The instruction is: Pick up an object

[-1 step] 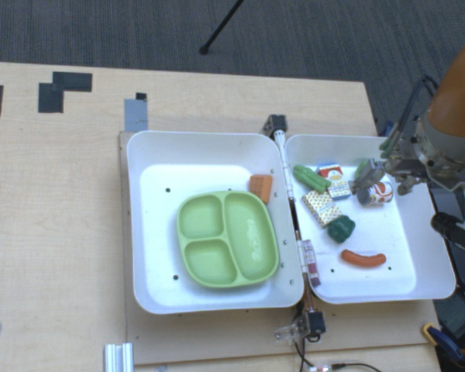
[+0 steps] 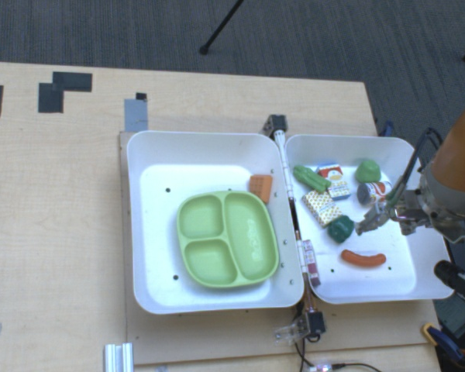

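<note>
The right bin [image 2: 395,287] holds several small items: a light green pod [image 2: 311,179], a red and white carton [image 2: 334,180], a green round piece [image 2: 367,170], a patterned yellow box [image 2: 321,206], a dark green lump [image 2: 340,229] and a red sausage [image 2: 363,260]. My gripper [image 2: 370,223] reaches in from the right and hangs over this bin. Its tip is just right of the dark green lump and above the sausage. I see nothing held in it.
In the left bin [image 2: 151,208] lie a green divided plate [image 2: 229,239] and an orange block [image 2: 260,184] near the dividing wall. A small grey item [image 2: 363,194] sits below the green round piece. The arm's body [image 2: 453,177] covers the right bin's right edge.
</note>
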Controlling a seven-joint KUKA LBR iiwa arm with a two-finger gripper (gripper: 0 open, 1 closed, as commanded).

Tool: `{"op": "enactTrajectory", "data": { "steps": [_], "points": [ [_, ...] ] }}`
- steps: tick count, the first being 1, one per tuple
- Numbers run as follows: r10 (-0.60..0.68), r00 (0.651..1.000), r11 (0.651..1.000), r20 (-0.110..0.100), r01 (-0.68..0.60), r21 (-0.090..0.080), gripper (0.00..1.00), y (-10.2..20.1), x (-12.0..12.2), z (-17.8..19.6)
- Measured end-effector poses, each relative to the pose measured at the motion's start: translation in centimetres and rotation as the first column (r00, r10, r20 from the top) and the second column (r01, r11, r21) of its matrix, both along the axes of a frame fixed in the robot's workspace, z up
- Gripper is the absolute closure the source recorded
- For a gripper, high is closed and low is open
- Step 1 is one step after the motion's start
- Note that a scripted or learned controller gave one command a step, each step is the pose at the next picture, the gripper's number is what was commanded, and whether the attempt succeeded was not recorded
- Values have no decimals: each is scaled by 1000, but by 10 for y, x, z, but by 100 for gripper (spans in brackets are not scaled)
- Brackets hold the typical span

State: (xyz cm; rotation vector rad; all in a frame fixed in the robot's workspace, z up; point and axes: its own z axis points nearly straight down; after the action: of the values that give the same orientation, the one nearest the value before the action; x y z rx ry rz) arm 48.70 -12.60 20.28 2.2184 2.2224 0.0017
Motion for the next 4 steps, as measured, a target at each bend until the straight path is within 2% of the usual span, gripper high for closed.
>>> {"op": "enactTrajectory", "data": {
  "steps": [1,2,3,4],
  "points": [
    [0,1000,1000,7,0,0,0,32,2,-116],
    [0,1000,1000,13,0,-1,100,32,4,-105],
    [3,1000,1000,3,-3,2,100,114,66,-18],
    [1,1000,1000,1,-1,1,0,113,65,-18]
  ]
}}
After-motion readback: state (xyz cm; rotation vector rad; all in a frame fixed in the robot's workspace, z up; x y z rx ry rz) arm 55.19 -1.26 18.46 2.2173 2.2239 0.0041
